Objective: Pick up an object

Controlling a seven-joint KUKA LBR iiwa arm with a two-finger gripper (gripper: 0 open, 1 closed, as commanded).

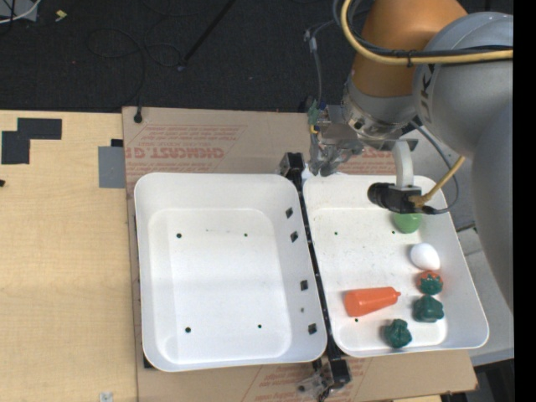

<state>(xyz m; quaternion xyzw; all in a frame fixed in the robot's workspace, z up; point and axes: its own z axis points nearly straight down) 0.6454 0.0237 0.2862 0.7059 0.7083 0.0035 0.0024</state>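
Camera view: gripper [325, 164] poised over right bin's [469, 342] far-left corner, jaw state impossible to tell. Orange cone-shaped piece [372, 300] lying well nearer the camera and rightward, long axis across the bin, tip pointing right. Open floor around it; green lumps [427, 308] and white egg [424, 256] crowding the right wall.

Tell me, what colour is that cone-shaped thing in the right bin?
Orange cone-shaped thing; the camera view shows it clearly.

We see white bins [159, 224], orange cone [371, 300], white egg [425, 256], dark green lumps [427, 309], light green piece [407, 221].
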